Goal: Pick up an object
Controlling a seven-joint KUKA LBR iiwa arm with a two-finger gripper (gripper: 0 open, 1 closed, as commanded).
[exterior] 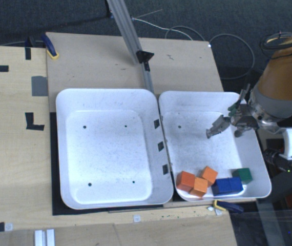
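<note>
a grey arm with an orange band reaches in from the right edge of the frame, its gripper [223, 128] hanging over the bare middle of the right bin [187, 106]; the jaws stand apart with nothing between them; the candidates for picking crowd the bin's lower edge: three orange blocks [197, 181], a blue block [227, 186] and a green block [244, 175], touching or just beside one another; they look small, rigid and light, probably smooth-sided, so a squeeze across flat opposite faces seems soundest; the green block, at the end of the row, looks easiest to straddle; the tight packing and the bin wall leave little finger room; the arm's upper part is cut off at the frame's right; the left bin [69, 106] sits alongside.
</note>
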